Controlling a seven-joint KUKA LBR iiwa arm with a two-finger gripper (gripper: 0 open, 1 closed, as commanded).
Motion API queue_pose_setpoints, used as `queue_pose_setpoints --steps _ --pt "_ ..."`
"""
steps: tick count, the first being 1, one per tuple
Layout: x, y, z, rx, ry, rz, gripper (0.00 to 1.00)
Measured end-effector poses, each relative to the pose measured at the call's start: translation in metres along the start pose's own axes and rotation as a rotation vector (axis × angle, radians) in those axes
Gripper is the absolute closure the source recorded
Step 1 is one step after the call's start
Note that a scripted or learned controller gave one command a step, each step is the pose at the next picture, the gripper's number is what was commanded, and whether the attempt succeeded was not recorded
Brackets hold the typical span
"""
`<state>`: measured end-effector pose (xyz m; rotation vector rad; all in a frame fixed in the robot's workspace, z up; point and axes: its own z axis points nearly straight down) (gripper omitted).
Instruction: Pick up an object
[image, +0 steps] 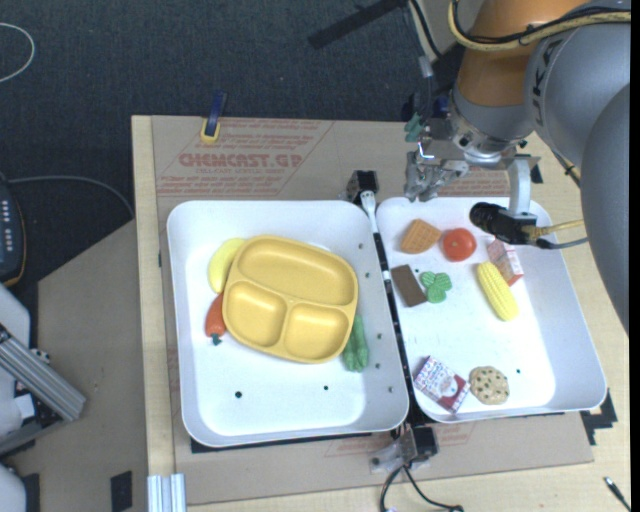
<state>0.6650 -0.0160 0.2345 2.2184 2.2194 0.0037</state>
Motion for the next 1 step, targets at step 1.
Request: queue_pose_setpoints --steps 1 --pt "-0.0068 -0.004 -0.0006 0.004 0.0 0.001 1.0"
